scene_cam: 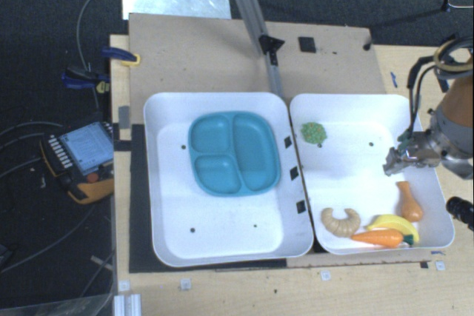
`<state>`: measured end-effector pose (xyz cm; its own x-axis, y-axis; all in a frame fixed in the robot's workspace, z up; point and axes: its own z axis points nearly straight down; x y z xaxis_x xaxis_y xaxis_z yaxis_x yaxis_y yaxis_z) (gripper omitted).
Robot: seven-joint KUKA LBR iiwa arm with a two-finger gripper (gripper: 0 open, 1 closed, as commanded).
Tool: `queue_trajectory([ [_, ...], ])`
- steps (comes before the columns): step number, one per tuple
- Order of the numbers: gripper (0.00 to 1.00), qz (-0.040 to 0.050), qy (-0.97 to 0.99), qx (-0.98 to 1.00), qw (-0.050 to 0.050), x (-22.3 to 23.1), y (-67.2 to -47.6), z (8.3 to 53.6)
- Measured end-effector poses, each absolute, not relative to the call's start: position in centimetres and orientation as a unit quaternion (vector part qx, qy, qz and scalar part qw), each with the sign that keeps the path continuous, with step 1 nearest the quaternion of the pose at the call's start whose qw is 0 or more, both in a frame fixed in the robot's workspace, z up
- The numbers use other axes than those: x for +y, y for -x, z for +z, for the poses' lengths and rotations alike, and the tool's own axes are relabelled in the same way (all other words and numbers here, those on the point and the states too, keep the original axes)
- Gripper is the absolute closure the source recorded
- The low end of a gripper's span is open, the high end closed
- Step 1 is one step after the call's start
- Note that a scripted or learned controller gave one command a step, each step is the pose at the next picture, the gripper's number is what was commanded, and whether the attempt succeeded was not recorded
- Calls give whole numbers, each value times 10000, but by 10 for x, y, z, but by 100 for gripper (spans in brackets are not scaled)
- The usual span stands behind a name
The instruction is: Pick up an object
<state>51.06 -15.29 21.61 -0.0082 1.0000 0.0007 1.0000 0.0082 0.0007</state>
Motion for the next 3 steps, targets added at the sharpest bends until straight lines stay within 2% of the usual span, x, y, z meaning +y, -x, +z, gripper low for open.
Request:
queue_trajectory([
  [1, 100, 14, -7032, 7110, 1, -104, -521, 214],
  [2, 100, 7, -7036, 7106, -4, -56, -516, 209],
  [3, 100, 13, -7033, 7109, 0, -11, -522, 214],
])
